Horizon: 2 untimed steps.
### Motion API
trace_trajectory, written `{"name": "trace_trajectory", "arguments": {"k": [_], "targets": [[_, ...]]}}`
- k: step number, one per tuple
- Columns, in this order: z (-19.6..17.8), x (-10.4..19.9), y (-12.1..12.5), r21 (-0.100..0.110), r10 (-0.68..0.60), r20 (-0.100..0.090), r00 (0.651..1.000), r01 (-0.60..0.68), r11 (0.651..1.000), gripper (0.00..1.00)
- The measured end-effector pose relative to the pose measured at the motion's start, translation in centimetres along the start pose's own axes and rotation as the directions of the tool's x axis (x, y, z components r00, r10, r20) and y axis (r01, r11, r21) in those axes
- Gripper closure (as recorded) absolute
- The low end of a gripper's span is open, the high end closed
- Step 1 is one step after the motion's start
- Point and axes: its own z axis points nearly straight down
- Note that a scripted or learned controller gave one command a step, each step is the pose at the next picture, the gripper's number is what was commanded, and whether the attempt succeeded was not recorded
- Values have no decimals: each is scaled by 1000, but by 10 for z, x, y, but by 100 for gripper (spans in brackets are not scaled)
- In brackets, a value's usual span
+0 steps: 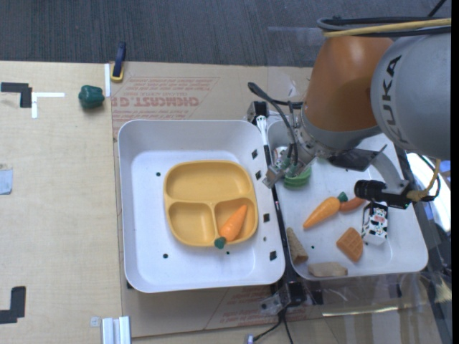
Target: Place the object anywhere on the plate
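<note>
Gripper (285, 165) sits low at right bin's (401, 264) top-left corner, over a green thing (297, 177); I can't tell its state. Carrot (234, 222) already lies in plate's (188, 183) lower-right compartment, left of gripper, axis diagonal.

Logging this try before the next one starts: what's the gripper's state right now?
Gripper: cannot be told; it sits low over the green object in the right bin.

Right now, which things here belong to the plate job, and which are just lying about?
Job: yellow plate; carrot lying in its lower right compartment.

Lying about: second carrot, waffle piece, cow toy, ice cream cone, green lump on the bench.
</note>
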Motion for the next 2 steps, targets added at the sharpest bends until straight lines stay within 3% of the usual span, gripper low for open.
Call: {"name": "trace_trajectory", "arguments": {"k": [1,2], "targets": [[13,25,58,2,277,-3,961,-277,961,100],[13,25,58,3,277,-2,961,-277,961,0]]}}
